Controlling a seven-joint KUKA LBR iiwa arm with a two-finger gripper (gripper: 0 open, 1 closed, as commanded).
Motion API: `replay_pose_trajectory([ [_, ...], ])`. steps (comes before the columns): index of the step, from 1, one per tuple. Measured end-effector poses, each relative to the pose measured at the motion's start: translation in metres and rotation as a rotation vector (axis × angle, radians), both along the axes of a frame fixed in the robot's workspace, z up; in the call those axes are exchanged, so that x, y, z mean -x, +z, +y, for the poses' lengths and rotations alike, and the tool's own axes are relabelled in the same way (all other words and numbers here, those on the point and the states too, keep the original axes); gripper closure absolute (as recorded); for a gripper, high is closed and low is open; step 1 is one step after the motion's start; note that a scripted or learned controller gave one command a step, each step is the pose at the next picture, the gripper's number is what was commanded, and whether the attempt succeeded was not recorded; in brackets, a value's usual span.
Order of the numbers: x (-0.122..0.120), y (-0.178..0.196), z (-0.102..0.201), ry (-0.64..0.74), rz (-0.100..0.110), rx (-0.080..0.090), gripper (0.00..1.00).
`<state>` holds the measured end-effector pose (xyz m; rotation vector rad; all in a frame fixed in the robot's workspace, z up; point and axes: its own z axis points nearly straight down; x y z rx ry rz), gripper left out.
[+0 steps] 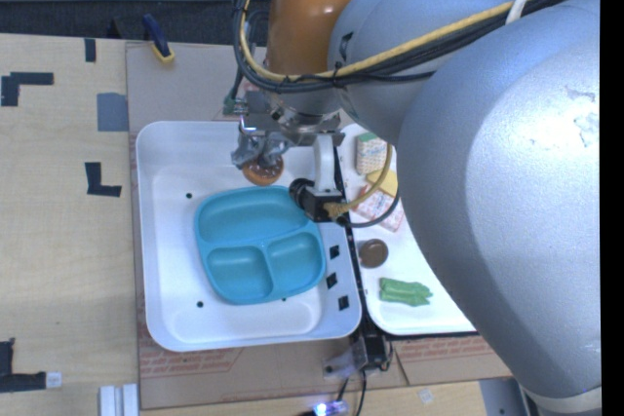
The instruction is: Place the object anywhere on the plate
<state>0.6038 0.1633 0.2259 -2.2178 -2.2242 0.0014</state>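
Note:
A blue plate [258, 244] with three compartments lies in the left white bin [166, 209]. My gripper [259, 159] hangs just beyond the plate's far rim, pointing down. A small round brown object [262, 173] sits between its fingertips, and the fingers are shut on it. The object hovers at the far edge of the plate, over the bin floor beside the rim. The orange band and the grey arm cover the upper right of the view.
The right bin [439, 317] holds a green item [405, 291], a brown round piece [372, 253] and a yellow-beige packet [370, 156]. A black cable end [304, 200] hangs near the plate's right far corner. Wooden bench lies to the left.

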Motion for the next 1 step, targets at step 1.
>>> replay_pose_trajectory([
  [1, 0.0005, 0.0, -0.001, -0.001, 0.001, 0.001, 0.0],
])
